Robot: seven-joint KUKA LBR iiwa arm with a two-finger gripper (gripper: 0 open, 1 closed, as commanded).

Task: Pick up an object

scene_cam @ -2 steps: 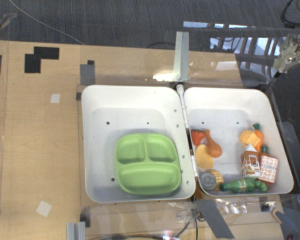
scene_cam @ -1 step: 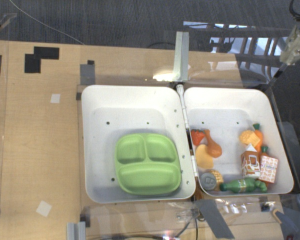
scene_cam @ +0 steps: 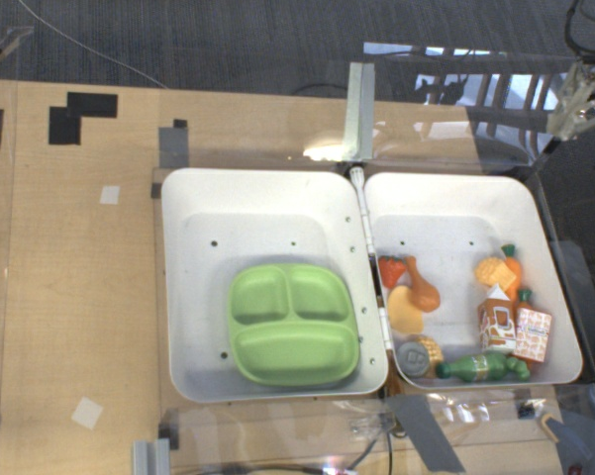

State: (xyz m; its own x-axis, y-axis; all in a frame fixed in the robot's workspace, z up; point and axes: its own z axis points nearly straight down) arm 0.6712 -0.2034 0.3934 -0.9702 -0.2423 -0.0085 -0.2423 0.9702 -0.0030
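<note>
The gripper [scene_cam: 584, 107] shows as a pale, blurred shape at the top right, above the bench's far edge and well clear of both bins; whether it is open or closed cannot be told, and nothing is seen in it.

The right bin [scene_cam: 446, 206] holds all the small toy food, crowded into its near half. A green bottle [scene_cam: 485, 367] lies on its side along the near wall, long axis running left to right, its darker end to the right. Just left of it sits a grey tin can [scene_cam: 416, 354] with a gold band. A chicken drumstick [scene_cam: 418, 285] lies on a diagonal, thin end up and left, thick end down and right, beside a pale yellow piece [scene_cam: 404, 312] and a red piece [scene_cam: 388, 268] against the dividing wall. Toward the right wall a brown carton [scene_cam: 495, 322] stands next to a white and red box [scene_cam: 534, 333], with an orange carrot-like piece [scene_cam: 499, 270] just beyond them, green tip pointing away.

The left bin [scene_cam: 228, 206] holds a green divided plate [scene_cam: 293, 323], lying flat in its near half
</note>
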